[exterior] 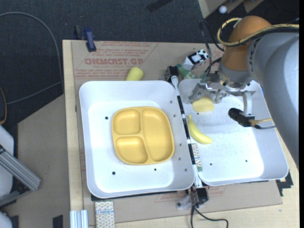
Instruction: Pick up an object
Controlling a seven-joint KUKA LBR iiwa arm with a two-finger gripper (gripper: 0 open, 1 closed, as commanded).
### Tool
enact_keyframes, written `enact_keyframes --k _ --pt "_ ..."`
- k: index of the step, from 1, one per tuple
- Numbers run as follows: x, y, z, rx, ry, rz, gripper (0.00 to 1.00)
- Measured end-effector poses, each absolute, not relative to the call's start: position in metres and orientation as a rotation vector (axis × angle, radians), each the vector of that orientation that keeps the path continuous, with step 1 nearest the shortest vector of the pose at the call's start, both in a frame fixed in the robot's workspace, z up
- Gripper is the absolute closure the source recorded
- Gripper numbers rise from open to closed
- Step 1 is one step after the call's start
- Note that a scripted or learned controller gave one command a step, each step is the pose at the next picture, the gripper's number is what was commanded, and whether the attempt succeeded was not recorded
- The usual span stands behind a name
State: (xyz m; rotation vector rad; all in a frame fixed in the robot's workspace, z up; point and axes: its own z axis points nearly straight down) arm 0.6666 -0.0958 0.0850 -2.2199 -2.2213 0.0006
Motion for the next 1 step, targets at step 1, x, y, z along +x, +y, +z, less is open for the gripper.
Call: enact_keyframes --k 1 --pt "0.6687 -0.0964 0.097 -2.225 -2.23 -0.004 1.0"
